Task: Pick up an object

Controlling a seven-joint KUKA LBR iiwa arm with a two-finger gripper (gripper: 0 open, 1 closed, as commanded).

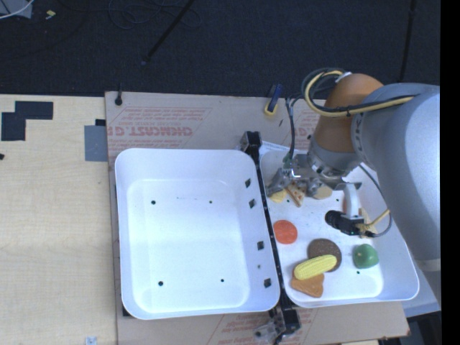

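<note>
My gripper (295, 185) is low over the far left part of the right bin (392, 290). It is open, with a finger on each side of a tan-orange stick-shaped piece (295, 195) that lies on the bin floor. A pale yellow piece (277, 196) sits just left of it. Nearer the front lie a red-orange disc (285, 231), a brown round cookie (325, 249), a yellow corn cob (315, 266), an orange wedge (309, 287) and a green ball (365, 256).
The left bin (144, 293) stands beside the right one, with a black divider rail (262, 214) between them. The grey arm (402, 157) reaches in from the right, over the right bin's far side.
</note>
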